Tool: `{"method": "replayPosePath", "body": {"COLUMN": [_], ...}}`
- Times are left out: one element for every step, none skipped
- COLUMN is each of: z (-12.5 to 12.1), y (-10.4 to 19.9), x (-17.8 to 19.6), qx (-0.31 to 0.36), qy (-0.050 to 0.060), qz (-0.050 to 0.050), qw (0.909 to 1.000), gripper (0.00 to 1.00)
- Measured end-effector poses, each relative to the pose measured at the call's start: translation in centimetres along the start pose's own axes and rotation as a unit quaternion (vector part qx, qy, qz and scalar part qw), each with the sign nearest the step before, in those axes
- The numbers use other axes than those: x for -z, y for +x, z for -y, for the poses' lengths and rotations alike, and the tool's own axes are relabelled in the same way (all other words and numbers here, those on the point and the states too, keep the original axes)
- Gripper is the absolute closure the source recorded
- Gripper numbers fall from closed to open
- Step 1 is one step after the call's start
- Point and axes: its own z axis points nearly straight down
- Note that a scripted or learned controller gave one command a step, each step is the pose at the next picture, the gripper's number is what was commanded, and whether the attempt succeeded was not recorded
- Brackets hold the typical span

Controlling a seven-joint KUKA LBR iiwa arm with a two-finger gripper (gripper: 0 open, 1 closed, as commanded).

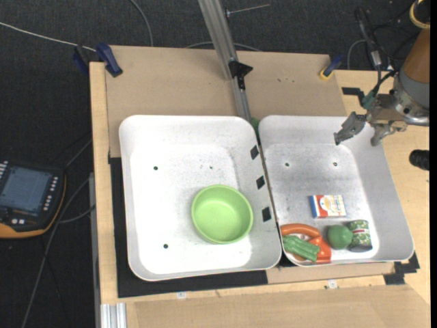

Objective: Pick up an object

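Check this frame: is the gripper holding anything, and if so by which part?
Nothing is held. The gripper hangs open over the far right edge of the right bin, with no object between its fingers.

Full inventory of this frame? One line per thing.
white bins: 2, white, side by side on the bench; left bin, right bin
bowl: 1, light green, left bin, front right part
small box: 1, white with blue and orange print, right bin, front half
orange-and-green toy: 1, right bin, front left corner
green ball: 1, right bin front, between toy and can
can: 1, dark green label, right bin, front right
handheld pendant: 1, orange and black, on the floor, left of bench
clamps: 2, blue, yellow, bench rear corners
pincer: 1, grey, fingers spread, above right bin's rear right edge, holding nothing
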Motion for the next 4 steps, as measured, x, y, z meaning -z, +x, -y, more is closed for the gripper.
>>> {"method": "replayPosePath", "body": {"z": [0.4, 0.1, 0.1, 0.0], "y": [0.6, 1.0, 1.1, 1.1], "x": [-6.1, -12.2, -14.2, -13.0], "qx": [0.000, 0.000, 0.000, 0.000], "qy": [0.002, 0.002, 0.001, -0.001], "qz": [0.000, 0.000, 0.000, 0.000], "qw": [1.0000, 1.0000, 1.0000, 1.0000], "gripper": [0.00, 0.00, 0.00, 1.00]}}
